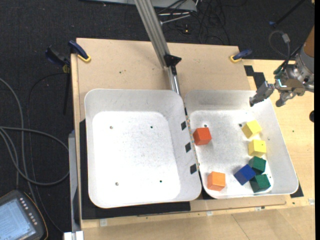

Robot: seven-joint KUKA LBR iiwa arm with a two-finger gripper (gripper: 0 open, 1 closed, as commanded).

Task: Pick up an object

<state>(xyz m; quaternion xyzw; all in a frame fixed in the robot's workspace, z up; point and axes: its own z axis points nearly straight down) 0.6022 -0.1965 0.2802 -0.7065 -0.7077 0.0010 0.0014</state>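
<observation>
While the gripper (270, 95) hangs over the far right rim of the right bin (220, 106), its two fingers are spread apart w/ nothing between them, so nothing is picked yet.

Landmark = right bin. All the blocks lie inside it. The red-orange block (202, 135) sits near the bin's left wall, about mid-depth, alone. The orange block (216, 180) is near the front-left corner, also alone. Along the bin's right side: upper yellow block (251, 128), then lower yellow block (258, 147) just in front of it, close but whether touching I can't tell. At the front-right corner the blue block (245, 174) and two green blocks (259, 164) (260, 183) are packed tight, touching or nearly so. The left bin (100, 104) lies beside the right bin's left wall.

Handling, judged: small cubes, prob. wood or hard plastic, so light, stiff, not fragile; painted faces may be a bit slick. Best hold = two opposite flat faces, fingers squared to the sides, not across corners. Upper yellow block is nearest the gripper but turned at an angle to the bin wall, so the wrist needs turning to match. The blue/green cluster leaves no finger room. The red-orange block has free space all round, an easy alt.
</observation>
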